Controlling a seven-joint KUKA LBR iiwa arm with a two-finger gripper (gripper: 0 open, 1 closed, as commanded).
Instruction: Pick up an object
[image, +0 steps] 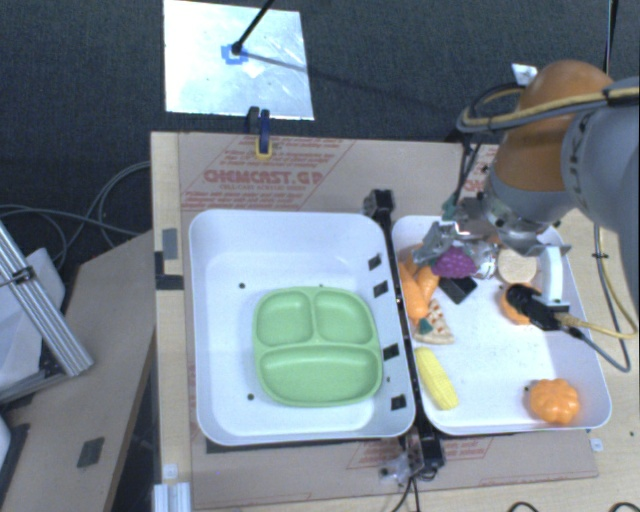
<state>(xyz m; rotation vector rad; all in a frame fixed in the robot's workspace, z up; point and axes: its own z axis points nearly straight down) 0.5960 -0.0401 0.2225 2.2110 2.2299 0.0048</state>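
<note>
My gripper (450, 246) hangs low over the far left part of the right bin (590, 385), under the grey arm with its orange band. A purple bunch of grapes (456, 264) lies directly under or against the gripper; whether it is held is hidden. Next to it on the left is an orange carrot (418, 288). A pizza slice (436, 325) and a yellow corn cob (437, 378) lie nearer the front. An orange pumpkin-like fruit (554, 400) sits in the front right corner. A pale bread slice (517, 268) and a small orange piece (514, 307) lie to the gripper's right.
The left bin (220, 300) holds a green divided plate (318, 346). A black divider (392, 300) runs between the bins. Cables (590, 325) trail from the arm across the right bin's right side. A foil sheet (238, 60) lies beyond the bench.
</note>
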